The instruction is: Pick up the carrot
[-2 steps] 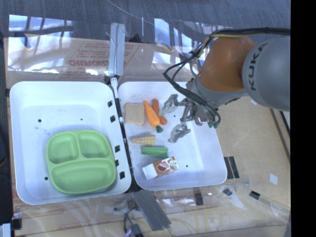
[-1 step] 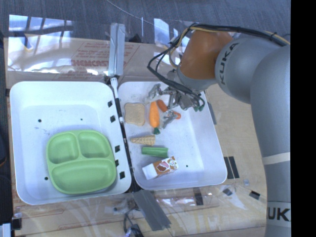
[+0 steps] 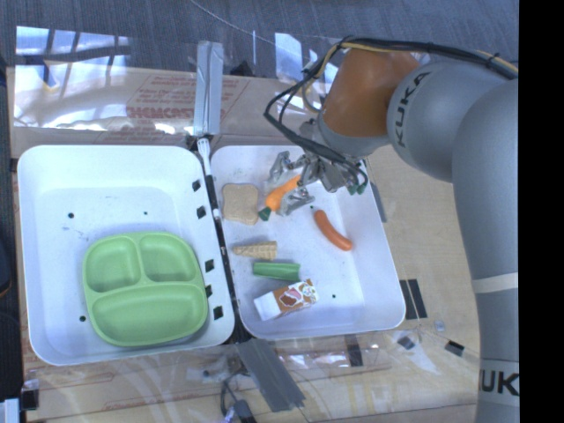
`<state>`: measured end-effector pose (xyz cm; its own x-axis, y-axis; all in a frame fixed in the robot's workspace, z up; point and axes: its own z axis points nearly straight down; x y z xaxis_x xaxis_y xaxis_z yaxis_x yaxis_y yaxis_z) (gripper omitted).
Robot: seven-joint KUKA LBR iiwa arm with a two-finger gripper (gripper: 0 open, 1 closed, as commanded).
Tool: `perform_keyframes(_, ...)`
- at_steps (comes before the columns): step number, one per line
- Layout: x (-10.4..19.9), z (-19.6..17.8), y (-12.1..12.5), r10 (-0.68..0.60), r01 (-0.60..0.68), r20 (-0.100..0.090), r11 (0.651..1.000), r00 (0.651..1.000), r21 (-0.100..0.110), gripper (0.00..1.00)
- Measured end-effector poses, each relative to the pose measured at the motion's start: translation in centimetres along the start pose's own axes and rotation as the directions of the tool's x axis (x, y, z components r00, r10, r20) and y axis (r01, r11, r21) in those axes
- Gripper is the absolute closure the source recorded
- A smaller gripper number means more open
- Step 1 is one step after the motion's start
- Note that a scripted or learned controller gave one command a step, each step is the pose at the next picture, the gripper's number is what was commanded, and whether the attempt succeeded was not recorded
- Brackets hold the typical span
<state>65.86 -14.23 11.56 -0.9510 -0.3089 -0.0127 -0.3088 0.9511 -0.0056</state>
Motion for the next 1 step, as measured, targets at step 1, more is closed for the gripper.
perform_keyframes(1, -1.75, -8.11, 4.67, -0.063, 0.063, -0.002, 0.998, 0.998, -0.003, 1.00)
